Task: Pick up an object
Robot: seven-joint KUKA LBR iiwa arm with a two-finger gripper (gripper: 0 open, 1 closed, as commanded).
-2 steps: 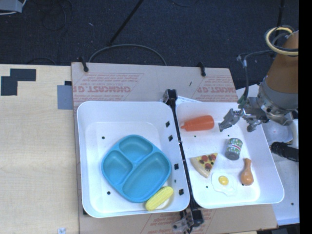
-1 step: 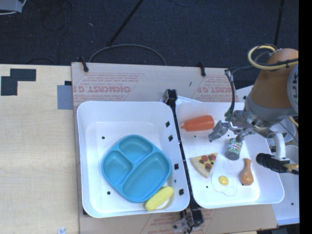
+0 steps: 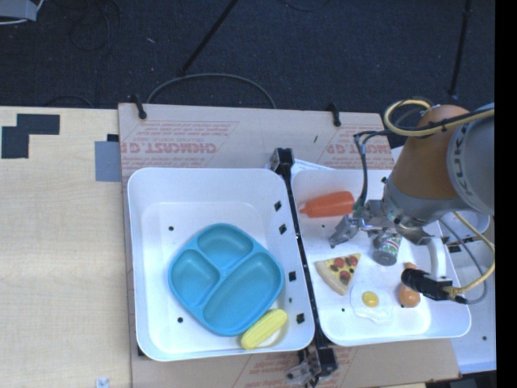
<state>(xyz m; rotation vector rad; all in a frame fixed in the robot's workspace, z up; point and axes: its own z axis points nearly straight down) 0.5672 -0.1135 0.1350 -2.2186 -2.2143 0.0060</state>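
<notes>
The right bin (image 3: 452,326) holds an orange carrot-like piece (image 3: 327,204) at its back, a pizza slice (image 3: 341,270), a fried egg (image 3: 370,301), a small grey can (image 3: 386,249) and a brownish-orange egg-shaped toy (image 3: 409,297). My gripper (image 3: 363,229) hangs low over this bin, just in front of the orange piece, left of the can and above the pizza slice. The wrist body hides much of it, and nothing is visibly held.
The left bin (image 3: 149,217) carries a blue divided plate (image 3: 226,277) with a yellow corn cob (image 3: 264,328) by its front rim. A black divider (image 3: 292,241) separates the bins. Cables and a black part (image 3: 428,283) trail from the arm over the right bin's right side.
</notes>
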